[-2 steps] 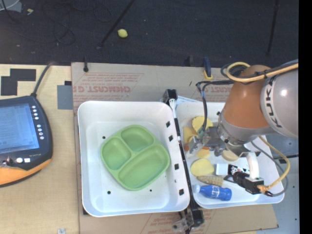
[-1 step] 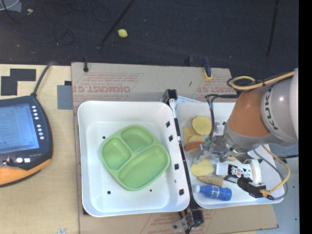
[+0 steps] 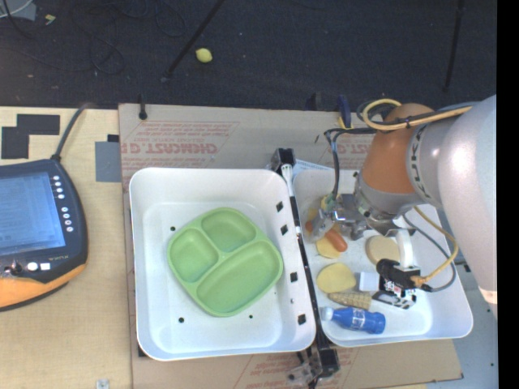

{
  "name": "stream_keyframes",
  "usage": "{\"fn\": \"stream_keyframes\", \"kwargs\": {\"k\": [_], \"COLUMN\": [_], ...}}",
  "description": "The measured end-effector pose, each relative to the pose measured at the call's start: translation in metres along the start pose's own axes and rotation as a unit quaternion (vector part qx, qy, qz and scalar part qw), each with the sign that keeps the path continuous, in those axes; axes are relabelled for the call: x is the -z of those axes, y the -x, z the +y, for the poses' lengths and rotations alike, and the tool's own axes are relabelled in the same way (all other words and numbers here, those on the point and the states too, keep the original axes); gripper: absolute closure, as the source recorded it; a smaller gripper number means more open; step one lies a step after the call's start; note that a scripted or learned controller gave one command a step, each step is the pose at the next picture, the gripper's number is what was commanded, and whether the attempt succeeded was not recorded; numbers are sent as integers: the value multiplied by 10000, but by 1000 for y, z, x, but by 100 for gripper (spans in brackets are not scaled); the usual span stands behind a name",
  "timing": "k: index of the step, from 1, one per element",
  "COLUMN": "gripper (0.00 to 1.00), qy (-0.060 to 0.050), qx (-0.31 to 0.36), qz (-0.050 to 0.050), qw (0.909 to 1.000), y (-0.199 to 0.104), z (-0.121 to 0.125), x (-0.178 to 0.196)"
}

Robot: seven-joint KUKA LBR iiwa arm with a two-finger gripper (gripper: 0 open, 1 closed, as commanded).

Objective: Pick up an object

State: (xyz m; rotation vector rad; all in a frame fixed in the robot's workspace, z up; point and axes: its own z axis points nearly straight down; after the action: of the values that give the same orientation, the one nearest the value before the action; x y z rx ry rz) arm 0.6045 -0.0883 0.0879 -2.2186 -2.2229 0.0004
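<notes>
Everything here is told from the green plate (image 3: 225, 259), which has three little sections and lies flat in the left white bin (image 3: 154, 217). At the front, to the right of the plate and over the black divider (image 3: 296, 250), is the right white bin (image 3: 454, 314). Nearest the front in that bin lies a blue bottle (image 3: 358, 320) on its side. Just behind it is an ice cream cone (image 3: 350, 300), and then a round yellow piece (image 3: 336, 278) that looks like a chip. A bit farther back, still right of the plate, lies a small orange thing (image 3: 332, 241), maybe a carrot. The pincer (image 3: 331, 215) hangs low just over that orange thing. I cannot tell if its tips are apart or together, because it is too small and dark. Behind it rises the grey arm (image 3: 458, 177) with its orange band (image 3: 388, 164). Far left of the plate, on the counter (image 3: 97, 322), sits a tablet (image 3: 34, 221) with a blue screen.
</notes>
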Motion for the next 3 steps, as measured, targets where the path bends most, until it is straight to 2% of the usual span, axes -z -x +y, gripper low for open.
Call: {"fn": "stream_keyframes", "kwargs": {"k": [1, 2, 3], "gripper": [0, 0, 0], "qy": [7, 42, 7], "qx": [-25, 8, -17], "qz": [1, -14, 1], "qw": [10000, 10000, 10000], "y": [6, 38, 1], "z": [-56, 40, -12], "x": [1, 2, 2]}}
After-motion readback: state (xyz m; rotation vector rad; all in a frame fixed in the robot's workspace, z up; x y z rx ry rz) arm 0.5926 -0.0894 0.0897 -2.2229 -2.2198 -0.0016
